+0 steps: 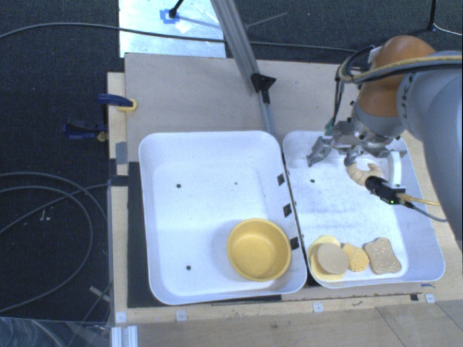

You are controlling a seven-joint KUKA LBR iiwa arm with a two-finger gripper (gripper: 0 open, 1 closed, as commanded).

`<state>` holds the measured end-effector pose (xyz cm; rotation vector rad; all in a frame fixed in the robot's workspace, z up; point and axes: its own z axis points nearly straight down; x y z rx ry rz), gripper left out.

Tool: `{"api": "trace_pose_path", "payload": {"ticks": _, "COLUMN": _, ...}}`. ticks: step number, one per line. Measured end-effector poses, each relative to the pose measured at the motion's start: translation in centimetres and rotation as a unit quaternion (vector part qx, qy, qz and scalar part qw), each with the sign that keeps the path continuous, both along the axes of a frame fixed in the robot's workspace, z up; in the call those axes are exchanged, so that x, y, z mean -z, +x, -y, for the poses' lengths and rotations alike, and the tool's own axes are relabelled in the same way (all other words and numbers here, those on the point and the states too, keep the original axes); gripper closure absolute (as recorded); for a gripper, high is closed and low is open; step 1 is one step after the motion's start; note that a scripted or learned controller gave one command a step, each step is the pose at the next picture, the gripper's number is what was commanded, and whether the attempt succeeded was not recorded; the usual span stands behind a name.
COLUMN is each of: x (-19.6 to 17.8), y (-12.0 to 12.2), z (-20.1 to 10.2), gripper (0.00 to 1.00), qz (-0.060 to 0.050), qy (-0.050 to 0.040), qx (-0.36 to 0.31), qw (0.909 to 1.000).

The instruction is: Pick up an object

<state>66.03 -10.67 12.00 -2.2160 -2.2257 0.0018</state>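
The gripper point(356, 157) hangs over the right bin's point(419, 266) far edge, fingers spread above a croissant point(362, 172); its curved crust could slip sideways as they close.

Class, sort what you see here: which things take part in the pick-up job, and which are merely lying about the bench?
Part of the job:
gripper
croissant-shaped piece under it
right bin

Lying about:
yellow bowl in the left bin
round biscuit
brown cracker
blue clamp
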Motion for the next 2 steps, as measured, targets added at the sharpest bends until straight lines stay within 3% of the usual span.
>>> {"api": "trace_pose_path", "payload": {"ticks": 1, "x": -1.4, "y": 0.2, "z": 0.0, "gripper": 1.00, "qz": 0.003, "qy": -0.0005, "qx": 0.000, "qw": 1.0000}}
{"api": "trace_pose_path", "payload": {"ticks": 2, "x": -5.9, "y": -0.2, "z": 0.3, "gripper": 1.00, "qz": 0.003, "qy": 0.0000, "qx": 0.003, "qw": 1.0000}}
